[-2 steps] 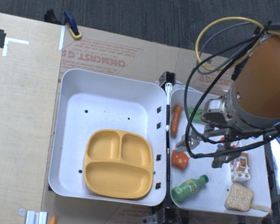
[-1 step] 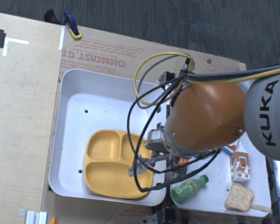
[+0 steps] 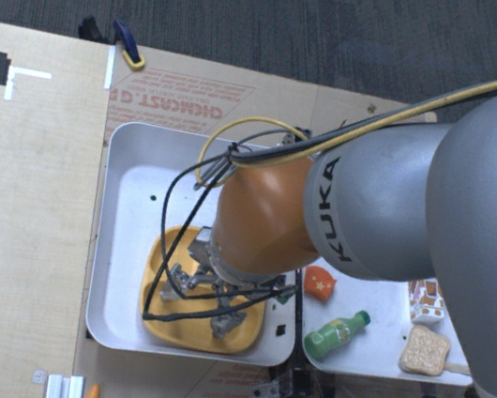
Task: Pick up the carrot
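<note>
Two white bins [image 3: 116, 246] on wooden bench [image 3: 11, 247]

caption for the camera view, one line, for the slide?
KUKA arm reaching over the left bin, gripper low above a yellow plate; green bottle and toast in right bin.

Readable lettering
"KUKA" in black capitals along the grey metal robot arm [image 3: 394, 186]; red mirrored print on the brown cardboard sheet [image 3: 185, 101], illegible.

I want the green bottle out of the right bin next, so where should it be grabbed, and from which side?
Take the green bottle around its wide body, coming straight down from above. It lies on its side in the right bin, slanted with the cap up-right, so closing across its length probably holds best.
</note>
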`<state>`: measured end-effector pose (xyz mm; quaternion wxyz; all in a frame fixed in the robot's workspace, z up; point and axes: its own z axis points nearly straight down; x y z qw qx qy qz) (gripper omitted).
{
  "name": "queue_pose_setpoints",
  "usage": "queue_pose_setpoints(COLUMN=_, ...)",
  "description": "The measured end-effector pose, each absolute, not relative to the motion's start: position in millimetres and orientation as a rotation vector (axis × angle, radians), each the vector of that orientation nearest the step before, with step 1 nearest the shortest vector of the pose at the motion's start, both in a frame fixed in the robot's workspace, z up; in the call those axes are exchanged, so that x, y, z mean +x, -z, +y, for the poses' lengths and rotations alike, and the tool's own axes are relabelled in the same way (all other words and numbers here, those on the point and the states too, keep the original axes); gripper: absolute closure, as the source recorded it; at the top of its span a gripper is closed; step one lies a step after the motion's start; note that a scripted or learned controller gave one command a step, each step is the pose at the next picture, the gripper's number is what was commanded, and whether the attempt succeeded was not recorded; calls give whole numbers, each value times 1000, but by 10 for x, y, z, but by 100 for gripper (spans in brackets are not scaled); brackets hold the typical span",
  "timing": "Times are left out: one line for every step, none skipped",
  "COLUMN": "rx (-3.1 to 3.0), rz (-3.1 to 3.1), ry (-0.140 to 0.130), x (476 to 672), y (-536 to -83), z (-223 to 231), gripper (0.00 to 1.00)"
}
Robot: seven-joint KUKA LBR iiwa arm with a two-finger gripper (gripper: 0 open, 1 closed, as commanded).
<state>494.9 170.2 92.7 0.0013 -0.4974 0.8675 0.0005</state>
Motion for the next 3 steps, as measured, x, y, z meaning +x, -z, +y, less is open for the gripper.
queue_pose_setpoints(rx=-1565, rz=2718, ry=-2, x=4955, y=-1019, z=1715, gripper=100)
queue_pose_setpoints(rx=-1483, rz=2766, ry=-2, x=4780, y=-1192, z=2017, gripper=100)
queue_pose_setpoints(rx=-1358, rz=2825, ry=-1, x=4861, y=-3476, z=1879, gripper=100)
